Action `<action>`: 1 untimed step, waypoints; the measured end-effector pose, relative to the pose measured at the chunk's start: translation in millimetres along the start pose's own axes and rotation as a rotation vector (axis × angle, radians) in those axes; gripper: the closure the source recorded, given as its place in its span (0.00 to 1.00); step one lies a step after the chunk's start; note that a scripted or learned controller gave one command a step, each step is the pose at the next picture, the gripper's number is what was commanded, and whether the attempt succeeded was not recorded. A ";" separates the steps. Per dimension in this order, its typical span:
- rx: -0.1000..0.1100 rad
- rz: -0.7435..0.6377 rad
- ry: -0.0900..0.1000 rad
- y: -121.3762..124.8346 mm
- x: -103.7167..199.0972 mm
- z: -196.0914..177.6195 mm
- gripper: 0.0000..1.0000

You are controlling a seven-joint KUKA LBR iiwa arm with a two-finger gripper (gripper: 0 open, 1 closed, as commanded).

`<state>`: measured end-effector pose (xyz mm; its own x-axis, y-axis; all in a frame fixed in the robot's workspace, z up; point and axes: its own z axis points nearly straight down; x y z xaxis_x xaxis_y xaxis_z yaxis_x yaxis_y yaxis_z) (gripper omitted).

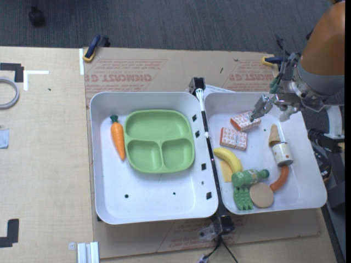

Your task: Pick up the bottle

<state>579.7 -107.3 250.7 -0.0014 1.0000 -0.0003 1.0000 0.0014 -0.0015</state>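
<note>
The task looks barely begun, judging from how things lie. Near the front of the right bin (307, 199), the green bottle (249, 176) lies on its side, untouched, its cap pointing right. It rests among clutter: a green block (242, 198) and a tan disc (261, 195) just in front of it, a banana (227, 161) touching its left end, and a red sausage (279, 178) just to its right. Further back sit a patterned box (233, 138), an ice-cream cone (273, 135) and a small white cylinder (283, 153). At the far side of the bin, the gripper (259, 111) hangs over a second small box (244, 122), well apart from the bottle; its fingers look narrow, with nothing visibly between them. Everything is left to do: travel toward the near side, descend, grasp, lift. The left bin (104, 201) holds a green tray (159, 140) and a carrot (118, 138).
</note>
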 end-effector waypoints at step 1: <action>0.000 0.000 -0.001 0.5 -0.3 -9.5 1.00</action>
<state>580.3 -107.6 260.2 -0.0018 1.0000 -0.0011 1.0000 0.0018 -0.0010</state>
